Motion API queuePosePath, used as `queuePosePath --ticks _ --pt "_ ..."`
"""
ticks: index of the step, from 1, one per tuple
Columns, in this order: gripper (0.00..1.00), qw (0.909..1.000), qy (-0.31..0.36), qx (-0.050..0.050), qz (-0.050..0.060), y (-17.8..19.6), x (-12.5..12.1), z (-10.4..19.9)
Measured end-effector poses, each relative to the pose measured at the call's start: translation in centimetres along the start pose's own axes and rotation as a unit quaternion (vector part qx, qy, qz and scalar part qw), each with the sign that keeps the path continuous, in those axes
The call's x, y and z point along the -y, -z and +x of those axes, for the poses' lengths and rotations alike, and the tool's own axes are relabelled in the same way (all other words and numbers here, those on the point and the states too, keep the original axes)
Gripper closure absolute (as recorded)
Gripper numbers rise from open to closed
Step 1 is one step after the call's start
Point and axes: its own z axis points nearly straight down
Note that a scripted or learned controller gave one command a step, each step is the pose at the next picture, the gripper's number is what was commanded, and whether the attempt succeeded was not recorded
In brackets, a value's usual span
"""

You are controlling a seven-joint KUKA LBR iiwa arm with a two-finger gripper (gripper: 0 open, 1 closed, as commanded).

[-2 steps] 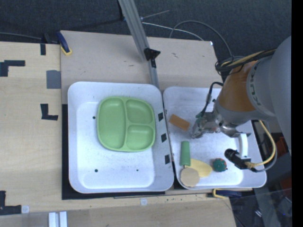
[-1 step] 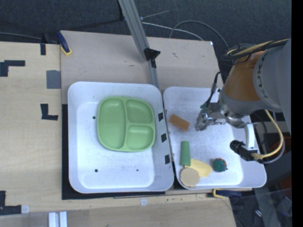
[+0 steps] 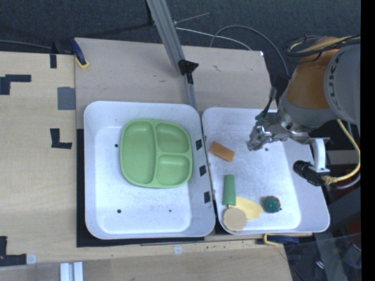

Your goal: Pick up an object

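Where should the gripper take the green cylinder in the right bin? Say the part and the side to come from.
Grip the green cylinder across its upper middle, coming straight down from above. It lies flat, long axis running up-down in the view; its lower end meets the yellow piece and tan disc, so stay clear of that end.

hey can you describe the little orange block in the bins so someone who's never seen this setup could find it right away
Look at the right-hand white bin, the one the gripper hangs over. Near that bin's upper left, close to the divider between the bins, lies a small orange block, tilted. It lies alone, apart from the green cylinder, yellow piece, tan disc and green ball clustered lower down.
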Motion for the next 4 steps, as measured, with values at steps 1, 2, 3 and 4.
queuePosePath --ticks 1,2,3,4 --pt "1.00 1.0000 0.000 0.000 -0.001 5.3 -0.1 0.0" --pt "1.00 1.0000 0.002 -0.001 0.002 5.8 -0.6 4.9" --pt "1.00 1.0000 0.002 -0.001 0.003 4.3 -0.3 10.1" --pt "1.00 1.0000 0.002 -0.001 0.002 4.4 -0.2 14.5"
